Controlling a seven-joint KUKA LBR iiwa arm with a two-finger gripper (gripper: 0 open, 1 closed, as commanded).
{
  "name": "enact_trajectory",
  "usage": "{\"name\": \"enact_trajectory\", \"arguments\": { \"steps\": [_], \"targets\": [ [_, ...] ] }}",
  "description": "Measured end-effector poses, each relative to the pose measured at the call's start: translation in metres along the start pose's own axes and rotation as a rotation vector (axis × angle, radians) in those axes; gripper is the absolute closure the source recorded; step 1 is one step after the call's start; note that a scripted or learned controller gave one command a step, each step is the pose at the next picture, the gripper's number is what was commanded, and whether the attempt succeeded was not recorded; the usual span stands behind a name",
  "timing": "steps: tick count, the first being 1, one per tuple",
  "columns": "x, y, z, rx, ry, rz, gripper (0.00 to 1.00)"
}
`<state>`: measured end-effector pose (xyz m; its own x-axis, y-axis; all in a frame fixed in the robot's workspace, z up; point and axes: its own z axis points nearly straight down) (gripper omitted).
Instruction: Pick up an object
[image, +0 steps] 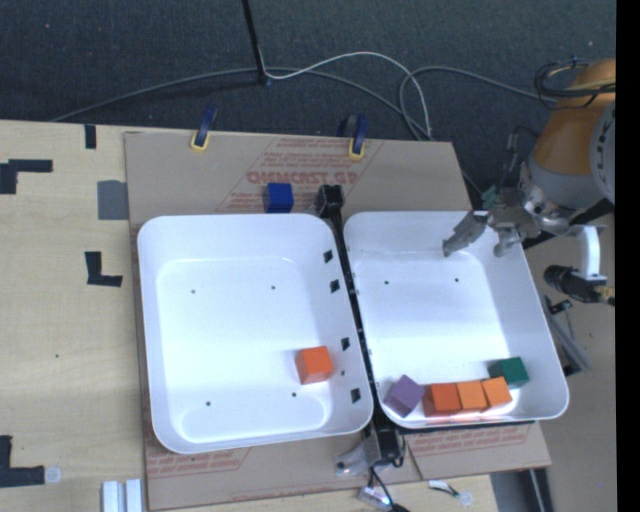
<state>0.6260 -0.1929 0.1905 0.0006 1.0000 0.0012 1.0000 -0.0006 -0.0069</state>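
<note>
My gripper (480, 240) hangs over the far right corner of the right bin (430, 300), open, with nothing between its fingers. Along that bin's near edge lie a purple cube (404, 394), three orange cubes (468, 397) in a row and a green cube (510, 371), all well below the gripper in the view. A single orange cube (314, 364) rests in the left bin (220, 300), toward its near right part.
A blue cube (279, 196) sits on the cardboard behind the left bin. A black clip (329, 199) stands at the far end of the divide between the bins. Cables run across the dark floor at the back.
</note>
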Motion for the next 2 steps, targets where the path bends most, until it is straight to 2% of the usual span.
{"name": "enact_trajectory", "arguments": {
  "steps": [1, 2],
  "targets": [
    [0.000, 0.002, -0.004, -0.007, -0.001, -0.001, 0.00],
    [0.007, 0.009, 0.049, -0.003, 0.000, -0.001, 0.00]
  ]
}}
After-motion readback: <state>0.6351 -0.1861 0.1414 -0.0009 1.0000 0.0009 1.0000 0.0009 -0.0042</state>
